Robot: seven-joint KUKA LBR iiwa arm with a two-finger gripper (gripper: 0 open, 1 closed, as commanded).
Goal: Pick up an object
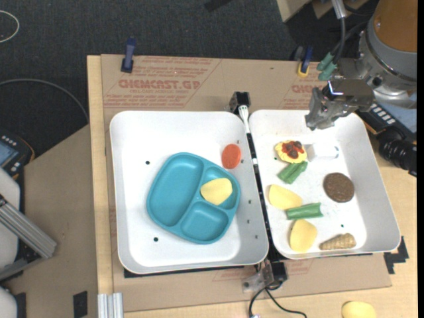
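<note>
While the gripper (320, 119) hangs over the right bin's (371, 144) far edge, the food lies nearer the camera

Closest is the pizza slice (291, 151), just down-left of the tool; a green bean (292, 171) beyond it lies diagonally and a brown cookie (338, 187) sits further down. Whether the tool is parted or closed cannot be told; nothing visibly held

We see the arm (391, 38) reaching in from the right, wrist bent downward, its gripper (320, 120) pointing down, holding nothing visible.
</note>
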